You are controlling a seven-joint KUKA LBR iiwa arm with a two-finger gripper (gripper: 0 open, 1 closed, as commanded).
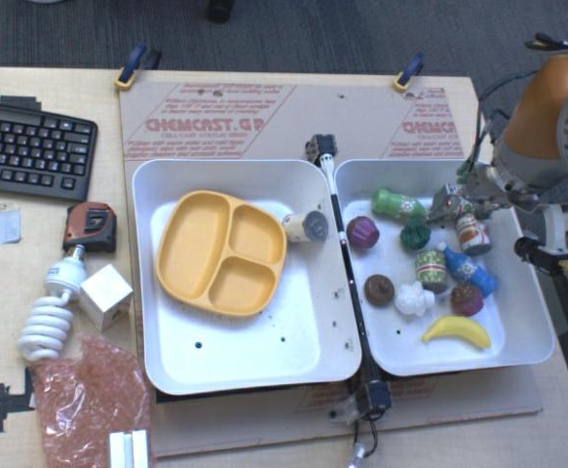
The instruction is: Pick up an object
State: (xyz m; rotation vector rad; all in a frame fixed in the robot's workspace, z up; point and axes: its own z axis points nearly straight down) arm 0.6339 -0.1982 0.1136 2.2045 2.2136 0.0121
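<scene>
My gripper (453, 204) hangs over the back right part of the right bin (527, 344), reaching in from the right. It sits between a green bottle (393, 203) lying to its left and a small red-labelled can (473, 234) just below it. Several more items lie in this bin: a purple ball (362, 232), a dark green lump (416, 234), a green can (431, 269), a blue bottle (473, 275), a brown doughnut (379, 290), a white toy (413, 300) and a banana (456, 332). I see nothing held.
The left bin (254, 364) holds a yellow divided plate (221, 253) and a small jar (306, 226) near the divider. Left of the bins lie a keyboard (30, 147), a tape measure (90, 227), a spiral bulb (52, 310), a white cube (106, 295) and a pink bag (89, 403).
</scene>
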